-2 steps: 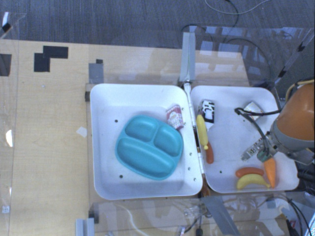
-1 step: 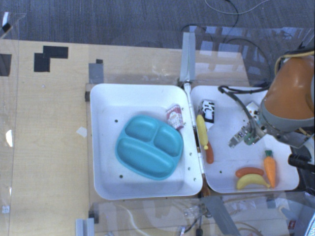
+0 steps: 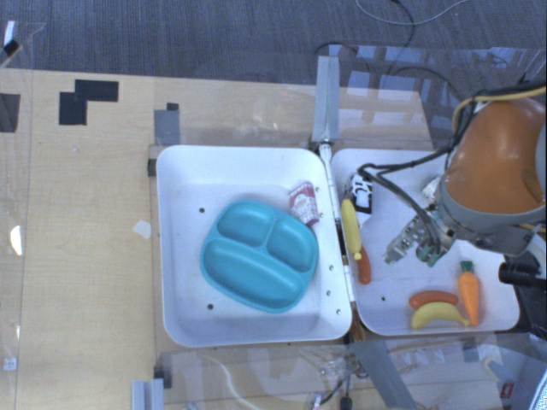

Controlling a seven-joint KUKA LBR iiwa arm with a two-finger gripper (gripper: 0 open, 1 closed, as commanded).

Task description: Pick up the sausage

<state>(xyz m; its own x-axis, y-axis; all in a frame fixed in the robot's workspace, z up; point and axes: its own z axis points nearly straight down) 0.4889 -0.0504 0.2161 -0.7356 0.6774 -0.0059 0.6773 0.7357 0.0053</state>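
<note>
The sausage (image 3: pixel 433 298) lies near the front of the right bin (image 3: pixel 385 319), touching the banana (image 3: pixel 438 316) just in front of it, with the carrot (image 3: pixel 468 293) just to its right; the gripper (image 3: pixel 416 242) hangs above the bin's middle, apart from the sausage — whether it is apart or together, I cannot tell; a yellow-and-red utensil (image 3: pixel 355 239) lies along the bin's left wall; the left bin (image 3: pixel 175 254) on the worktop (image 3: pixel 77 229) holds a blue plate (image 3: pixel 259 254) and a red packet (image 3: pixel 303 203) at the plate's far edge.

Teal divided plate (image 3: pixel 259 255) noted in white bin (image 3: pixel 179 229); sausage (image 3: pixel 433 298) red-orange, banana (image 3: pixel 438 316) yellow, carrot (image 3: pixel 468 293) orange.
</note>
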